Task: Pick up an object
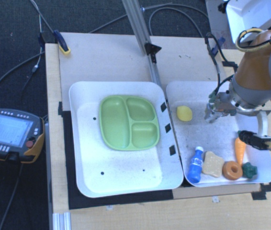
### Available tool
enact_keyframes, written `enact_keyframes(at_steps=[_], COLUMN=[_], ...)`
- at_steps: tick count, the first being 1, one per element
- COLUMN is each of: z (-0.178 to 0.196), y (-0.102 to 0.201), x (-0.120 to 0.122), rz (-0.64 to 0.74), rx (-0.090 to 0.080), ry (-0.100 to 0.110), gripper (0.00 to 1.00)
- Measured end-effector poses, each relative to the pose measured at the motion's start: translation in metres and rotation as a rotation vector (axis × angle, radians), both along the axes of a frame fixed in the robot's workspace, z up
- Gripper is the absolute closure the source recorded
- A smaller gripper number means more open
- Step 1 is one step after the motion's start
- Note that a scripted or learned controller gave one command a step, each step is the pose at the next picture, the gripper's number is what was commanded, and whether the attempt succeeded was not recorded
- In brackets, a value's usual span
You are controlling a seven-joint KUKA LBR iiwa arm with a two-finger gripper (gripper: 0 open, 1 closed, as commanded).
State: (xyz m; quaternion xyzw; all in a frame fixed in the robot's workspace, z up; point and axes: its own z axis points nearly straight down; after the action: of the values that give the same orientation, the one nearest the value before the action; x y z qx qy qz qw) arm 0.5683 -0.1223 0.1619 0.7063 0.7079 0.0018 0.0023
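1. A pale wooden counter (107, 56) is carrying two shallow white plastic bins side by side, both with rounded corners and speckled floors.
2. The left bin (87, 176) is holding a smooth, light green divided plate (128, 122), a rounded rectangle with three compartments.
3. The right bin (193, 92) is holding several small toy-like things. A yellow, rounded, lemon-like object (184, 113) is lying near the bin's left wall.
4. Along the near edge, a blue bottle (196, 164) with a white cap is lying tilted, just beside a tan, bread-like slice (213, 165).
5. Next to the slice, a brown ring-shaped doughnut (231, 170) is touching a dark green lumpy piece (249, 169). An orange carrot shape (240, 150) is standing just behind them.
6. The grey arm with its orange band is reaching in from the right, and the gripper (214, 113) is hanging over the right bin's floor, near the yellow object but apart from it.
7. Its metal fingers are pointing down; nothing is showing between them, and whether they are wide or narrow cannot be told.
8. A handheld control pendant (11, 134) with a lit screen is resting on the dark floor to the left.
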Motion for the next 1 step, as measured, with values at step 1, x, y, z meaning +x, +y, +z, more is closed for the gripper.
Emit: enact_keyframes(at_steps=[1], z=[0.0487], y=[0.0002], x=[0.0017], rz=[-0.001], rx=[0.000], ry=[-0.001], gripper=[1.00])
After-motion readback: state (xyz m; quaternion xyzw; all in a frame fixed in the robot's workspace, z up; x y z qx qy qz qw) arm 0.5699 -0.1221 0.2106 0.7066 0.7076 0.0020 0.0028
